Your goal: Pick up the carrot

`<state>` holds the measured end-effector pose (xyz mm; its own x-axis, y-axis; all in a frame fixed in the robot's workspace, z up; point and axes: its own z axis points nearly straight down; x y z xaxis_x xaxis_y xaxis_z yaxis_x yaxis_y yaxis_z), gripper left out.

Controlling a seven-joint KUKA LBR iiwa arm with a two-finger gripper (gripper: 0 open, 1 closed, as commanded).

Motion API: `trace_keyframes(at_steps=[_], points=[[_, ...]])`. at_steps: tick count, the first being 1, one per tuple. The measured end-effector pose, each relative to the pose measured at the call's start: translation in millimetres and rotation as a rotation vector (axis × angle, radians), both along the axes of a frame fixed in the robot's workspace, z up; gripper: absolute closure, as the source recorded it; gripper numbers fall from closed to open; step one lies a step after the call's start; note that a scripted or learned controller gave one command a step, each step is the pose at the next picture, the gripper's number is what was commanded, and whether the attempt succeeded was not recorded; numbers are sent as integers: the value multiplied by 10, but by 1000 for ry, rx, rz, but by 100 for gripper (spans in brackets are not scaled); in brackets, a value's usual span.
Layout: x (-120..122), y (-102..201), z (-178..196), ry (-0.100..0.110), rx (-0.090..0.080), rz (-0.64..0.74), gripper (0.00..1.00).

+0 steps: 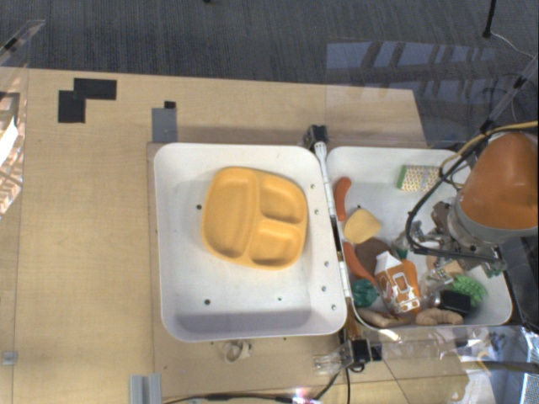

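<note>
The carrot [341, 195] is a long orange-red piece lying along the left wall of the right bin [379, 168]. Its middle is covered by a pale yellow wedge [362, 224], and an orange strip [357, 264] that looks like its lower end shows below the wedge. My gripper [446, 255] hangs under the grey wrist and orange band [505, 183] over the right half of that bin, well to the right of the carrot and above a pile of toys. Nothing can be seen held in it.
The right bin also holds a brown piece [372, 251], an orange carton [401, 286], a dark green item [364, 294], a bright green item [468, 289], tan pieces [438, 316] and a dotted green pad [418, 177]. A yellow divided plate [254, 217] lies in the left bin [181, 293].
</note>
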<state>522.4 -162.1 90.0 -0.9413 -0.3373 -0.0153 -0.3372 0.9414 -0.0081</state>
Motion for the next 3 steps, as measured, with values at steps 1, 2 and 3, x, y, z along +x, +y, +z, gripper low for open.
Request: trace_keyframes(at_steps=[1,2,3], points=[[54,-2,138,-15,-5,7,100],[47,3,130,-12,-4,7,0],[-195,-73,9,-7,-3,116,0]])
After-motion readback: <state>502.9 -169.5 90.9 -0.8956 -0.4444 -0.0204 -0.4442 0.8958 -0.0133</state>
